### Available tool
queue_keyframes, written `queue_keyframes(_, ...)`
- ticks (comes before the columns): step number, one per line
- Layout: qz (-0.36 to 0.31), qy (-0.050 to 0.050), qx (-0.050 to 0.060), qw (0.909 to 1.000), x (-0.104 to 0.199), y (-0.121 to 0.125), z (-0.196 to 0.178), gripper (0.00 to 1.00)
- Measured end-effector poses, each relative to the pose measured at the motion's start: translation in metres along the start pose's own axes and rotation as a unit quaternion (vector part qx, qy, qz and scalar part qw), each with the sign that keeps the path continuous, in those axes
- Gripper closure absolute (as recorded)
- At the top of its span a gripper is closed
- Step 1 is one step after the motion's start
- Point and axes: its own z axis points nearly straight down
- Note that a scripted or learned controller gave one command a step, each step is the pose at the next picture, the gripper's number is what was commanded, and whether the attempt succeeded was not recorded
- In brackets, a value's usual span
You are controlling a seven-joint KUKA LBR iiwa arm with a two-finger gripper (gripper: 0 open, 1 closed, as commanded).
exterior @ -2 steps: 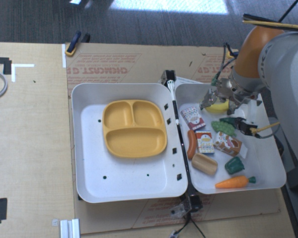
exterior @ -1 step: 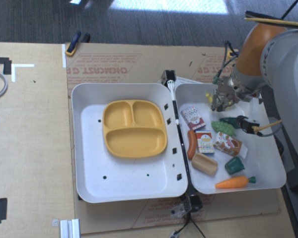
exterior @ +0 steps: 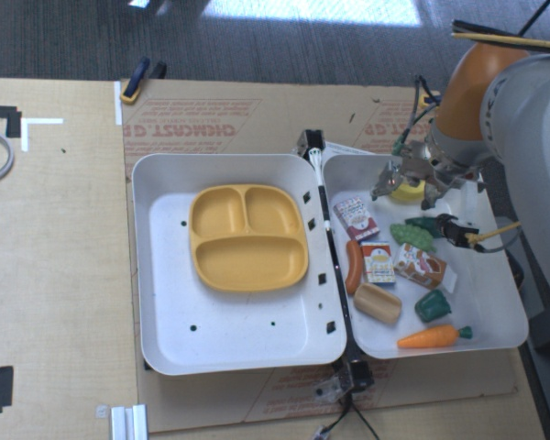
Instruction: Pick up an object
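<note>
The end effector (exterior: pixel 405 183) sits low in the right bin's (exterior: pixel 504 324) far corner, over a yellow object (exterior: pixel 409 191); whether it grips it I cannot tell. Being so close to the wall, the object may slip or jam as it lifts.

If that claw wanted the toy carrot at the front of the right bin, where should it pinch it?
Probably across the carrot's orange middle, coming straight down. It lies flat and lengthwise along the right bin's front wall, so fingers could close across its narrow width. The green leafy tip looks too small to hold well.
</note>
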Motion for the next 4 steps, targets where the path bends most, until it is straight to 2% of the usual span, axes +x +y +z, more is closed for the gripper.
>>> queue_keyframes(1,-0.146,0.0,-0.002,0.9892,-0.03,0.01,0.009,0.0)
queue_keyframes(2,-0.143,-0.005,-0.003,0.9897,0.023,-0.002,0.008,0.0)
queue_keyframes(3,-0.143,-0.002,-0.002,0.9898,0.025,-0.002,-0.002,1.0)
queue_keyframes(4,-0.143,-0.002,-0.002,0.9898,0.025,-0.002,-0.002,0.0)
